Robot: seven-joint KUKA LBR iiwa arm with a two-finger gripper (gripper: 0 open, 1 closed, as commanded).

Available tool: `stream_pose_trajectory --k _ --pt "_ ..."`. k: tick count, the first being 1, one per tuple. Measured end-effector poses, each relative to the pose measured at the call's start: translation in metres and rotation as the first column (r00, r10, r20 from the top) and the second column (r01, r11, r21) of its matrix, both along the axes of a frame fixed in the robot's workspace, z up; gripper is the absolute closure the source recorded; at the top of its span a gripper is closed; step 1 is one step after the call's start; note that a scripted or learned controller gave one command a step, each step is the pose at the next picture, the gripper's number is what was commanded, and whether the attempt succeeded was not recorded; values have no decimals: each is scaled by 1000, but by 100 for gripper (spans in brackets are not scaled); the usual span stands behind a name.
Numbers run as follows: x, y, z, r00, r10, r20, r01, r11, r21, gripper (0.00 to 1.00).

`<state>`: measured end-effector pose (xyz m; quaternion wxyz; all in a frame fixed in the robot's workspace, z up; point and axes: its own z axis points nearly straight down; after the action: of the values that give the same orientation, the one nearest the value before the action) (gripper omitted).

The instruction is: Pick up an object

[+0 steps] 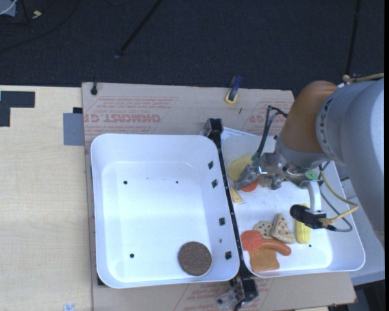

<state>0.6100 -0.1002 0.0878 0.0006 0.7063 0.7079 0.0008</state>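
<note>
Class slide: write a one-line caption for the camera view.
Grey arm's gripper low in the right bin over toy food; brown disc alone in the left bin.

The left bin (117, 173) holds a disc (194, 258) near its front right corner. The right bin (343, 254) holds several items clustered at front.

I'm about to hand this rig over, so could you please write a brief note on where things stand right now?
Gripper: low in the right bin, at its upper left beside a yellow piece and a small red piece; nothing seen between its fingers.
Other toy food pieces lie near that bin's front edge.
Left bin: a round brown disc at its front right.
Done: nothing lifted yet.
Left: grasp one object and raise it.
</note>
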Motion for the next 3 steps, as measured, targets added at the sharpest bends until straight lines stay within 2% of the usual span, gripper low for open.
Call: stream_pose_trajectory --k 1,2,3 --pt "35 9 0 1000 -1 -2 1 1000 1 0" --pt "34 72 59 1000 0 -5 0 1000 7 0" --pt "34 166 102 1000 5 0 -5 1000 1 0"
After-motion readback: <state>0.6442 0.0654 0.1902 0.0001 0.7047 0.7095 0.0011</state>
